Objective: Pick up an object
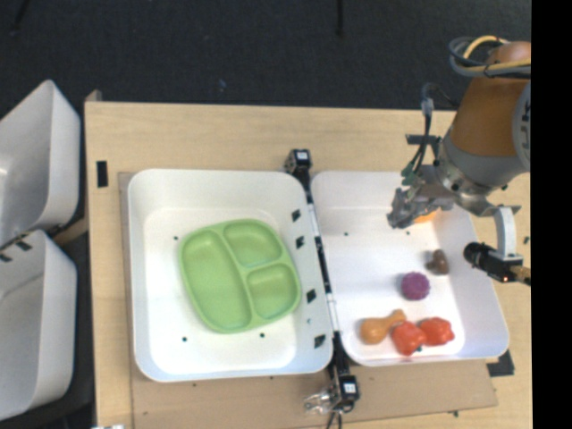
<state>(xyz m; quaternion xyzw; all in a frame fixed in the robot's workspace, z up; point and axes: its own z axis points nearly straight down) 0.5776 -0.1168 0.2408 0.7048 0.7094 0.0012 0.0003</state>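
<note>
A: Where is the tool point(404, 214)?

B: Low in the right bin point(357, 239), toward its far side. The arm point(487, 119) comes in from the right, orange band above the grey wrist.

A: Spread or pressed together?

B: I cannot tell. The tip is a dark cluster, and the fingers do not separate out. There is a bit of orange point(427, 211) just beside it, on its right, but whether that is a thing in the bin or something gripped, I cannot say.

A: What else lies in that bin?

B: A small brown piece point(438, 261) near the right wall. A purple ball point(415, 285) just below and left of it. Along the near edge, an orange drumstick shape point(381, 327), then two red pieces point(422, 334) touching each other, the drumstick touching the left one.

A: All apart from the tool?

B: Yes, those four lie clear of it, nearer the camera.

A: And the left bin point(152, 329)?

B: A green tray point(239, 274) with three compartments, lying flat and turned at an angle. Both bins sit side by side on the wooden surface point(107, 329).
</note>
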